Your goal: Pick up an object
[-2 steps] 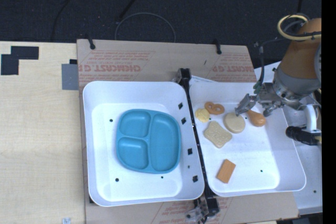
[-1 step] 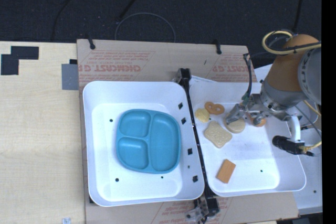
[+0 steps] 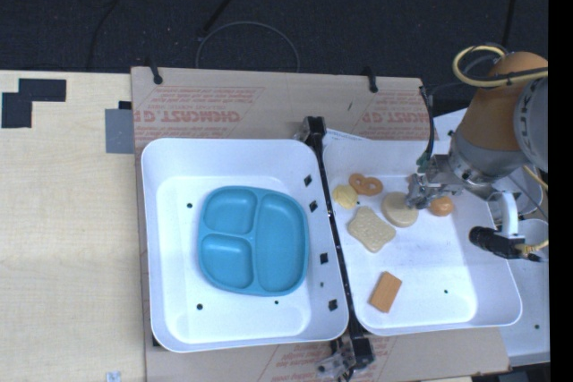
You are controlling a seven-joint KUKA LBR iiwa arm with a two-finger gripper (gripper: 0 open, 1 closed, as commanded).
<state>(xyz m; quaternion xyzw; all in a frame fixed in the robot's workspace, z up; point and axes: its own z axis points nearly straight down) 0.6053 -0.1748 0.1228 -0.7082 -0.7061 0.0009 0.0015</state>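
- Two white bins: left bin, right bin.
- One blue divided plate, left bin centre.
- Right bin, upper half: one pretzel, one yellow piece, one cracker, one round biscuit, one orange ball; one orange block lower down.
- Tool just above the biscuit; grip state cannot be told.

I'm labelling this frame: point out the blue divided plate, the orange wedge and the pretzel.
blue divided plate (image 3: 252, 240), camera view, centre divider.
orange wedge (image 3: 386, 292), camera view, top face.
pretzel (image 3: 365, 185), camera view, its ring.
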